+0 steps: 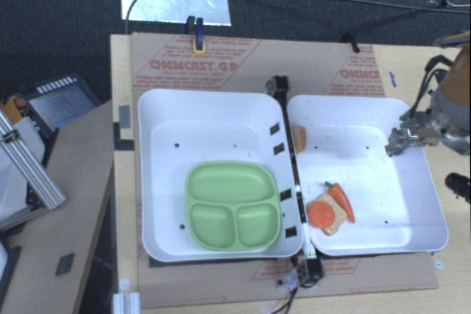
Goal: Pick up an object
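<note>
Objects: a small cluster lies in the right bin (pixel 423 232), near its front left corner.
Fingers: too small and blurred to tell whether they are parted or closed; nothing shows between them.
Gripper (pixel 391 145): over the right bin's right side, near the rim, well apart from the cluster.
Arm (pixel 452 110): grey, enters from the right edge above the right bin's far right corner.
Carrot (pixel 340 201): orange, tapered, lying at a slant, touching the red ball's upper right side.
Red ball (pixel 321 214): round, resting on a tan piece (pixel 335 223).
Brown block (pixel 298 137): against the right bin's left wall, toward the back.
Left bin (pixel 158 158): holds a green divided plate (pixel 232 204) with three compartments, toward the front.
Bench (pixel 243 59): cardboard sheet under both bins.
</note>
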